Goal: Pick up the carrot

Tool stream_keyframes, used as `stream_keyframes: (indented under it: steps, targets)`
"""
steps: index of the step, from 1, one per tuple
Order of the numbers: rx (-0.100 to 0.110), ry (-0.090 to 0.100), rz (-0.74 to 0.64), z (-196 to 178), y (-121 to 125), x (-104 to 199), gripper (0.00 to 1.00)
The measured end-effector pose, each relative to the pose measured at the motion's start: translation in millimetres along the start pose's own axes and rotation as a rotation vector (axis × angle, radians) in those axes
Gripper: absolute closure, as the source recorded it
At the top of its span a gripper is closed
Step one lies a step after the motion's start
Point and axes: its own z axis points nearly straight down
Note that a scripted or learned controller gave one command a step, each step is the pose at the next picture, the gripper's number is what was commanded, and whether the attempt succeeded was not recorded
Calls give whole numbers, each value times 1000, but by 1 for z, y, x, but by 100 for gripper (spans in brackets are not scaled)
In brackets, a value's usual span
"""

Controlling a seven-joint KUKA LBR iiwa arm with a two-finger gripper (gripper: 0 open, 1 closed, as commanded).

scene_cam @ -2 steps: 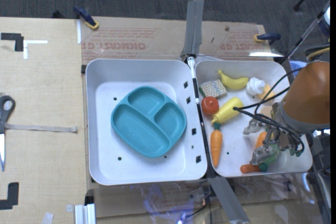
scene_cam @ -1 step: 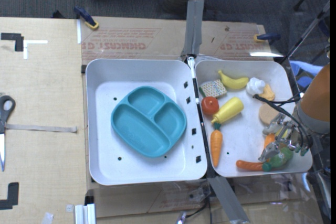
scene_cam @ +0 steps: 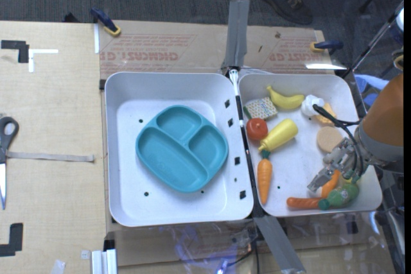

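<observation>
The carrot (scene_cam: 264,180) lies well left of the gripper (scene_cam: 329,178)

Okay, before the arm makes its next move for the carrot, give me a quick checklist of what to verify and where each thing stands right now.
1. Carrot located: ok. It lies in the right bin, near the left wall, green top pointing up toward the yellow bottle.
2. Carrot clear of neighbours: ok, apart from the bottle tip close above it.
3. End effector over the carrot: not ok. It sits lower right in the bin, above the orange and green toys.
4. End effector free of objects: cannot tell.
5. Path leftward to the carrot: ok, bare bin floor between.
6. Blue tray out of the way: ok, in the left bin.
</observation>
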Motion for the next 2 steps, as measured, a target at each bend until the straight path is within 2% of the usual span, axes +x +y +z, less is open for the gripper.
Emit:
stream_keyframes:
  steps: [1, 2]
  targets:
    - [-2, -5, -4, -10, 2, -2, 100]
    - [1, 2, 123, 1, 99, 13, 100]
